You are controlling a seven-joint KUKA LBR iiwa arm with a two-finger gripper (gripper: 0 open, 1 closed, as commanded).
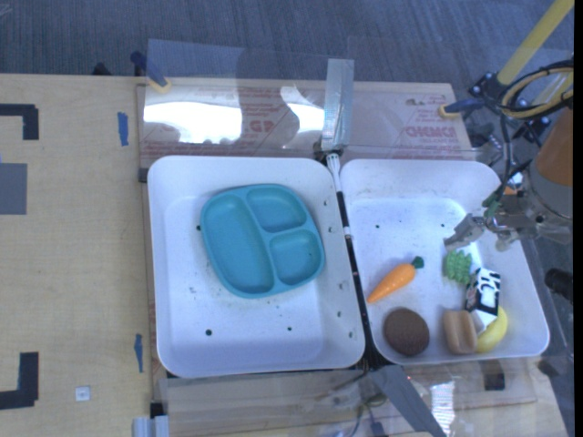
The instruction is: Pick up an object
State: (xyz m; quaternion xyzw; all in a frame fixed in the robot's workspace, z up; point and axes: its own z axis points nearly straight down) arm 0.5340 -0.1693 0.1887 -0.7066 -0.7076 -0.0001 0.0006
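On the pale wooden tabletop [73, 244], the left shallow white plastic bin [182, 326] holds a teal plastic plate with three compartments [262, 239], lying flat. In the right white bin [401, 198] an orange toy carrot with a green tip [394, 280] lies near the middle, a round brown ball-like object [406, 330] below it, then a tan bread-like piece [460, 330], a green broccoli-like toy [458, 266], a black-and-white object [486, 289] and a yellow toy banana [495, 330]. The grey metal end effector [478, 228] hovers just above the green toy, pinching nothing; whether it is spread, I cannot tell.

Overhead cam, slightly slanted

Both white bins [173, 271] are being viewed from above the bench [64, 244], fairly far out.
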